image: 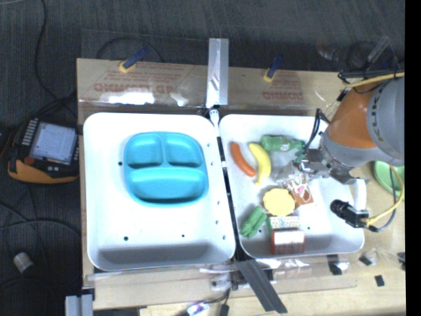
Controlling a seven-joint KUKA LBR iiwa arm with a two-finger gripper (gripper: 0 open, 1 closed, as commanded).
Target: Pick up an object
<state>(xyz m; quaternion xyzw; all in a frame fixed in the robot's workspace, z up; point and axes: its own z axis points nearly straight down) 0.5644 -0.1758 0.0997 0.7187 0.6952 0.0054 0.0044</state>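
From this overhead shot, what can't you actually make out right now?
- Gripper: its tip is a blurred, cluttered patch in the camera view; whether it is open, shut or holding anything cannot be told.
- Green item beside the banana: blurred, identity unclear.
- Small patterned item under the wrist: too small to identify.
- Box at the right bin's near wall: label unreadable.
- Green object at right: cut off by the arm.

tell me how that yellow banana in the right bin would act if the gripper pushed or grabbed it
The banana looks like smooth plastic, so probably stiff, light and a bit slippery. Its curved shape may pivot or roll when nudged, likely bumping the orange carrot right beside it.
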